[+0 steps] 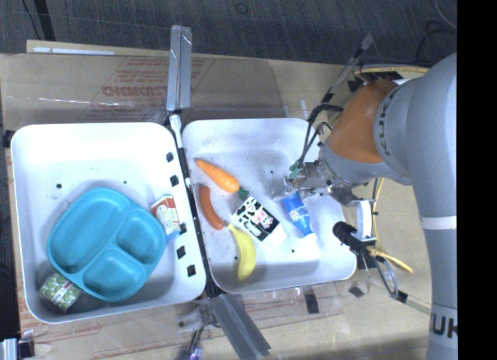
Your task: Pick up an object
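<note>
My gripper (297, 183) hangs low in the right bin (241, 135), at the bin's right-middle, under the grey arm with the orange band. Directly below it in the view lies a blue tube with a white end (298, 214), and the gripper's tip meets the tube's upper end. To the left lie a black-and-white patterned box (256, 219), an orange carrot (217, 174), a reddish sausage (210, 207) and a yellow banana (245, 252). The wrist hides the gripper's tip.
The left bin (78, 143) holds a blue divided plate (106, 244), a red-and-white can (165, 212) against the dividing wall, and a green patterned can (58, 291) in its near left corner. Cables and a black fitting (347, 234) hang at the right bin's right rim.
</note>
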